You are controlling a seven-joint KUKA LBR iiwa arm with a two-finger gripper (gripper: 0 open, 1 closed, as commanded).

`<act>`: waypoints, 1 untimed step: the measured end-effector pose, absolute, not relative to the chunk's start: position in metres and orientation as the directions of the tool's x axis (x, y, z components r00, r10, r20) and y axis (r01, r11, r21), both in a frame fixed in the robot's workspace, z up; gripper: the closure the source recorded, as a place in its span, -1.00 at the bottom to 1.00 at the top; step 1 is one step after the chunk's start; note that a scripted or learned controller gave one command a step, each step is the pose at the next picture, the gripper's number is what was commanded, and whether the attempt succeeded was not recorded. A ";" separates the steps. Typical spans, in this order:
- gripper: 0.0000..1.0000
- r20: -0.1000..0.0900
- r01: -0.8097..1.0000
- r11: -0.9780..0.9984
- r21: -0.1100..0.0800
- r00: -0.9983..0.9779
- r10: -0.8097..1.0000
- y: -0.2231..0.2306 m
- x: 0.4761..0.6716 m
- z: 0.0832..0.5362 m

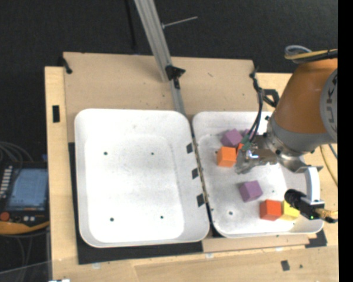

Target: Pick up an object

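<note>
No text, label or number is legible on anything here.

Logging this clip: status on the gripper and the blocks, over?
Gripper low in right bin, beside orange block; grip unclear. Purple blocks close by. Red block and yellow block lie apart.

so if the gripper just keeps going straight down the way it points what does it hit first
Most likely the orange cube beside the gripper, or the bare floor of the right bin next to it. Depth is unclear from this slanted view.
</note>
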State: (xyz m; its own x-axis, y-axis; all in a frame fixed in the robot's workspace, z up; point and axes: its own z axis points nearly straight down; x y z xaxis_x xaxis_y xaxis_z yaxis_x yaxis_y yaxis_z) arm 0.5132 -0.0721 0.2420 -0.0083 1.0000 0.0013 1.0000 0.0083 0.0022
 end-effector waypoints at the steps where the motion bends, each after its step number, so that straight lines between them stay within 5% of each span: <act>1: 1.00 0.001 1.000 0.008 0.003 -0.008 1.000 -0.024 0.535 0.251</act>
